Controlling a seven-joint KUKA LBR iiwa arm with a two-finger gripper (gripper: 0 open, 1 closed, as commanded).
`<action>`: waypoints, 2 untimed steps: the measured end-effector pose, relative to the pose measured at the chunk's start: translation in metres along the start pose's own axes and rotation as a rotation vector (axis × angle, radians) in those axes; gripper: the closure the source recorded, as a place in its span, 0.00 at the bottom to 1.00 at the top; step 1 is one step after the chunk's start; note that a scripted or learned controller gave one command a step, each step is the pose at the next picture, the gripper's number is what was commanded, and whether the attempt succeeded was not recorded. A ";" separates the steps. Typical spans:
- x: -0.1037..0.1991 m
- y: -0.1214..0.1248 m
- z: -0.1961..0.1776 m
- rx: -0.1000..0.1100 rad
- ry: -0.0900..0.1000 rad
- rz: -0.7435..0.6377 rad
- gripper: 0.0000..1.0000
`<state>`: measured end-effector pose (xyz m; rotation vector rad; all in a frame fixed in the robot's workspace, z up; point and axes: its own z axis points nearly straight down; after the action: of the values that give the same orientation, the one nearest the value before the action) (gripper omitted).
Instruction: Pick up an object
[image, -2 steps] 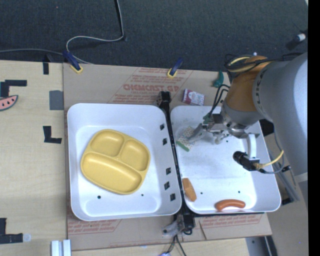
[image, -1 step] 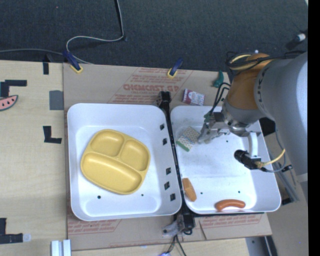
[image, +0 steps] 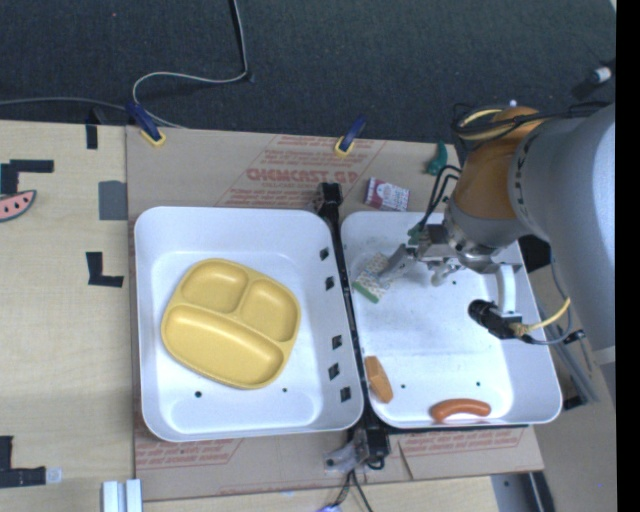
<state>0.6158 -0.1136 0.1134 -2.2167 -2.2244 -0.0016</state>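
We see two shallow white bins side by side on a cardboard sheet (image: 290, 175) that covers the desk (image: 60, 300). The left bin (image: 160, 400) holds a yellow divided plate (image: 232, 322) with three compartments, lying flat in the middle of the bin.

The arm (image: 540, 190) comes in from the right of the frame, and its gripper (image: 388, 268) is low inside the right bin (image: 540, 385), in the upper left part of it. The fingers (image: 398, 262) point toward the left, and their tips are at a small green and white object (image: 369, 280) that lies near the bin's left wall. We cannot tell if the fingers are spread or pressed together, and we cannot tell if they really touch the object or are just beside it.

Two toy sausages lie in the lower part of the right bin, well apart from the gripper. An orange sausage (image: 378, 380) is at the lower left corner, near the wall, and a reddish sausage (image: 461, 409) is along the bottom edge.

Outside the bins, a small red and white packet (image: 386, 194) lies on the cardboard just above the right bin. Blue and yellow clamps (image: 148, 124) hold the upper edge of the cardboard.
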 end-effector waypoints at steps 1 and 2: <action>0.001 0.000 -0.009 0.001 0.002 -0.002 1.00; 0.082 0.030 -0.071 0.000 -0.001 0.000 1.00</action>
<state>0.6458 -0.0318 0.1844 -2.2175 -2.2243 -0.0009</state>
